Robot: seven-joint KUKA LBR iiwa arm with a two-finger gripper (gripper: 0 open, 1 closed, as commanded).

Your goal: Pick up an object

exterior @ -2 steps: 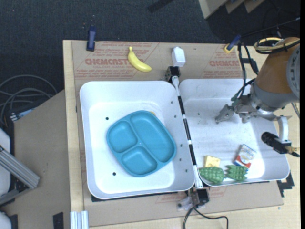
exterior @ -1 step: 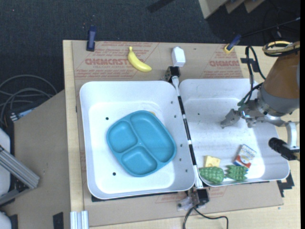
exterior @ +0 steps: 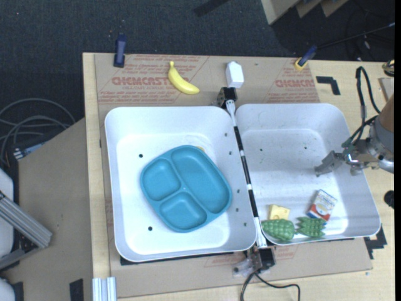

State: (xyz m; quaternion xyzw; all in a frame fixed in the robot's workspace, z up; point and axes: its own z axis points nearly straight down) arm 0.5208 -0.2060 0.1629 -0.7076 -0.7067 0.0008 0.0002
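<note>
The gripper (exterior: 338, 160) reaches in from the right over the right bin (exterior: 294, 121), above its right-hand half. Two grey fingers show: one (exterior: 327, 163) slants down and left over the bin floor, the other sits close to the wrist, so they stand spread with nothing between them. Whether the lower fingertip touches the floor cannot be told. Most of the arm is cut off by the right edge.

Nearest the camera, along the front of the right bin, lie the loose objects. A green toy (exterior: 279, 229) sits at the front left corner, against the divider. Just behind it, touching or nearly so, is a yellow block (exterior: 279, 212). To its right is a second, smaller green piece (exterior: 311, 227); what it is cannot be made out. Behind that lies a small carton (exterior: 322, 204), white with red, tilted, near the gripper but apart from it, below the lower finger.

In the left bin (exterior: 122, 130) a blue tray (exterior: 185, 187) with three compartments lies turned at an angle; something pale peeks out at its far edge, mostly hidden.

Farther back, outside the bins, a banana (exterior: 181, 80) lies on the printed cardboard (exterior: 141, 80). A white clip (exterior: 235, 74) stands at the far end of the divider, and blue clamps (exterior: 119, 50) hold the board's far edge.
</note>
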